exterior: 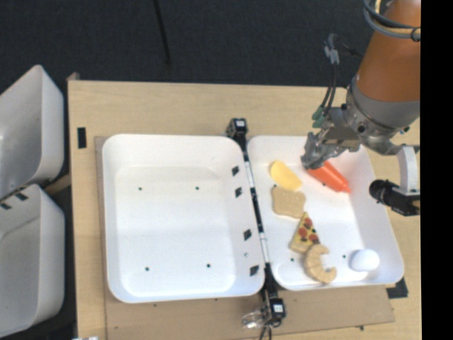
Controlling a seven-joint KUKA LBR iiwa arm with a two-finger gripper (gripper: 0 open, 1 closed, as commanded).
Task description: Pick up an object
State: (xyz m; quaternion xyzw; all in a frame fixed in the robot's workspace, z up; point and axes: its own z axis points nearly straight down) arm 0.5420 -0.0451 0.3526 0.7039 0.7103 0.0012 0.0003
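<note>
My gripper (316, 159) hangs low over the back of the right bin (382, 222), right at the upper-left end of an orange carrot (334, 178) that lies slanted on the bin floor. The gripper covers that end of the carrot, and I cannot see whether it touches it. A yellow piece (285, 175) lies just left of the gripper. Below that come a tan bread slice (288, 202), a pizza slice (305, 234) and a croissant (318, 264).
A white egg-like ball (364, 260) rests in the right bin's front right corner. The left bin (113, 218) sits beside it, joined by a clipped divider (253, 211). White containers (28, 190) stand off the bench at the far left.
</note>
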